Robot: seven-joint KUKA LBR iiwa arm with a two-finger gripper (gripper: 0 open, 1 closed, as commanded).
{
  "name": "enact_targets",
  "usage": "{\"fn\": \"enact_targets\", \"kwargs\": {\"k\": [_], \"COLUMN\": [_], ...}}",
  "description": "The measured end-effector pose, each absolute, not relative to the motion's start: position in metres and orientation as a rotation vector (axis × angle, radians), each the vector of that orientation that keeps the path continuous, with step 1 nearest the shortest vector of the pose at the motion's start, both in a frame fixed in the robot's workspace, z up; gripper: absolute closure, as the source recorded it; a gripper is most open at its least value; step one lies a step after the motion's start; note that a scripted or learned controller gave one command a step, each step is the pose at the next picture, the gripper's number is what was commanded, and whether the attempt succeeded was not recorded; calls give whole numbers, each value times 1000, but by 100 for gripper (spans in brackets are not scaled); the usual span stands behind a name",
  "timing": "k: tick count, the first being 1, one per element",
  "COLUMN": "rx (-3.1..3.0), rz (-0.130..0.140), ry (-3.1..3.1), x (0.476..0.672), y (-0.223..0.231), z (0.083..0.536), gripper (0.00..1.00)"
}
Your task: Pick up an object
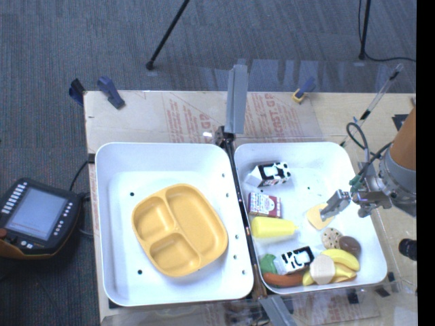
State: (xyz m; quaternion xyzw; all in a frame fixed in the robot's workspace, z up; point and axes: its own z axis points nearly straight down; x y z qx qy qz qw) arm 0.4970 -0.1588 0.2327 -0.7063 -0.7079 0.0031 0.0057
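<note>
Cheese wedge point(316, 217), pale yellow, lies on the right bin point(319, 156) floor, touching the gripper point(334, 204); whether the gripper has closed on it, I cannot tell. Beyond the wedge toward the bin's near corner crowd a cookie point(332, 237), banana point(342, 260) and carrot point(285, 280). Standing apart, the wedge looks easiest to approach.

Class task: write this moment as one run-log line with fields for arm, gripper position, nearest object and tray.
arm: enters from right | gripper: over right bin | nearest: yellow wedge, contact unclear | yellow tray: left bin
</note>
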Motion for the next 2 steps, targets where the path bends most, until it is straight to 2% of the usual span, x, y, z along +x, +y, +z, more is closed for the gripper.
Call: {"fn": "enact_targets", "kwargs": {"k": [1,2], "rx": [-1866,-1086], "rz": [5,-2], "ry": [-2510,-2940], "x": [487,516], "y": [-184,-105], "z": [139,83], "gripper": [0,0]}}
